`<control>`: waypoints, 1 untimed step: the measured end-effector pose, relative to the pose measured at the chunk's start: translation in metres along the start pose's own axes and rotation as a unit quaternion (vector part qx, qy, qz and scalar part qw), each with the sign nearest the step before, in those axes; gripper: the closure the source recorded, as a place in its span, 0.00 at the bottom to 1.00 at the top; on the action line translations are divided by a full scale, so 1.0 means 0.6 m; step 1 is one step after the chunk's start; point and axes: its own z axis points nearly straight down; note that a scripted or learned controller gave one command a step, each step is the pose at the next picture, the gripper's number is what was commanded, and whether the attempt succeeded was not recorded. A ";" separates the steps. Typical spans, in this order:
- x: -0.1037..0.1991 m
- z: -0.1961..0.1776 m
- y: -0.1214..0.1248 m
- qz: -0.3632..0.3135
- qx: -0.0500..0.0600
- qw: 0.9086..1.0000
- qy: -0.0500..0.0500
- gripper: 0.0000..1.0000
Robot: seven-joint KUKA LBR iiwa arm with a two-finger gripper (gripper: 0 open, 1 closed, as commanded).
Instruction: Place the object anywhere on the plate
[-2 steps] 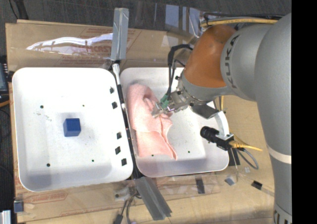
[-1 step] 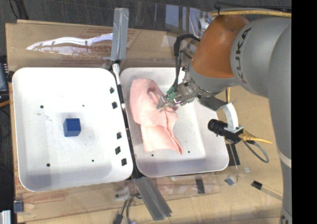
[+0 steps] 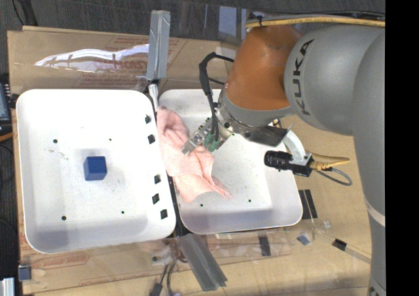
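The big grey KUKA arm [image 3: 327, 72] was closest to the camera and took up most of the right side, orange band [image 3: 262, 69] sitting right above the wrist. Under it the gripper [image 3: 200, 141] was down in the right bin [image 3: 281, 203], hovering at the pink cloth [image 3: 190, 164] that lay crumpled along that bin's left wall. Honestly couldn't tell whether the gripper was wide or pinched, or whether it had any cloth at all; the wrist blocked too much.

As for the task, I'd call it barely started. I couldn't pick out anything that looked like a plate, so nothing had been placed yet. If the cloth was the object, it was lying in the right bin, not lifted.

Other stuff: a small blue cube [image 3: 95, 167] sat alone in the left bin [image 3: 39, 222], well away from the gripper. A black cable connector [image 3: 288, 160] stuck out near the wrist over the right bin. The ridge between the two bins would be in the way of any move leftward.
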 end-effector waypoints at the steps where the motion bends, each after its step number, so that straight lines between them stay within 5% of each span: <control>1: 0.078 -0.002 0.060 -0.202 0.000 0.979 0.000 1.00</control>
